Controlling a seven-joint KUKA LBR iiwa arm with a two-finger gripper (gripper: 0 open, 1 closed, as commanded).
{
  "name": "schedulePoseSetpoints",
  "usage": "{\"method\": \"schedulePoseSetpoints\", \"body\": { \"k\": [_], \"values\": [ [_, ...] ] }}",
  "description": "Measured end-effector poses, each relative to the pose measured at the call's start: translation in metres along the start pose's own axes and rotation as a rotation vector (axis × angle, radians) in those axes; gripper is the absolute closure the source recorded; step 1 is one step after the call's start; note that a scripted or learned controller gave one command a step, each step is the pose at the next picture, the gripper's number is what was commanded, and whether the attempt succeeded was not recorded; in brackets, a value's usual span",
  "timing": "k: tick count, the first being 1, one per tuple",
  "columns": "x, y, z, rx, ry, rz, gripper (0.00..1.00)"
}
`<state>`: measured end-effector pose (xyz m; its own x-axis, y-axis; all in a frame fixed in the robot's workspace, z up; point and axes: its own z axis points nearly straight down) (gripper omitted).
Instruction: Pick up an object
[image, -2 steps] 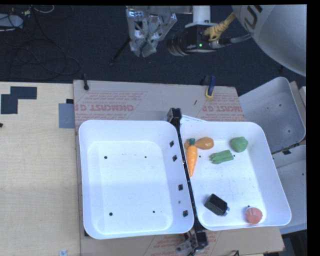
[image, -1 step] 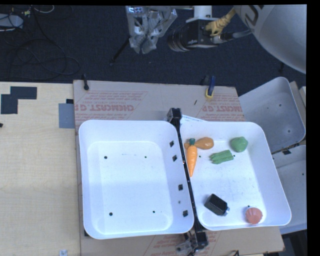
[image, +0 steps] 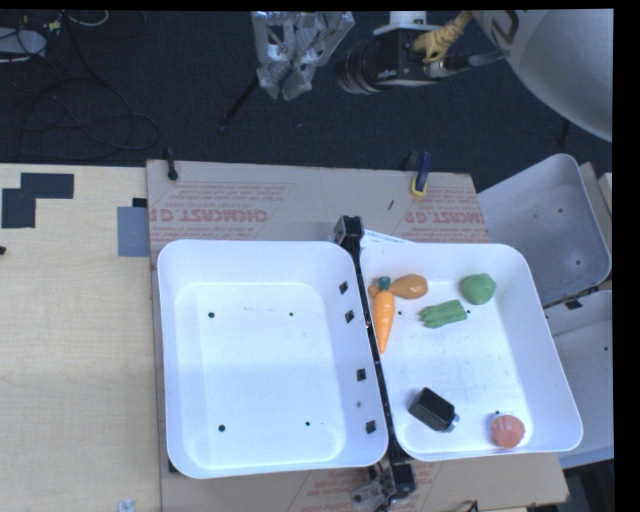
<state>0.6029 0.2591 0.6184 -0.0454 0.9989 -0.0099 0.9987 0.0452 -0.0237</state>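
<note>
red ball (image: 507, 431) and black block (image: 433, 410) near front of right bin (image: 540, 300) | carrot (image: 383, 316), orange piece (image: 408, 287), green pieces (image: 443, 315) behind | claw (image: 290, 62) high beyond table, holding nothing, opening unclear

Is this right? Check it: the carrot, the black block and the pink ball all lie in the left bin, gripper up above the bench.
Not quite. The camera view shows the carrot, black block and pink ball in the right bin, not the left bin. The gripper is indeed up above the bench.
</note>
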Motion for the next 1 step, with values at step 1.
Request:
{"method": "schedulePoseSetpoints", "body": {
  "k": [1],
  "values": [
    [0.0018,0.0003,-0.0091,-0.006,0.002,-0.005,1.00]
  ]
}}
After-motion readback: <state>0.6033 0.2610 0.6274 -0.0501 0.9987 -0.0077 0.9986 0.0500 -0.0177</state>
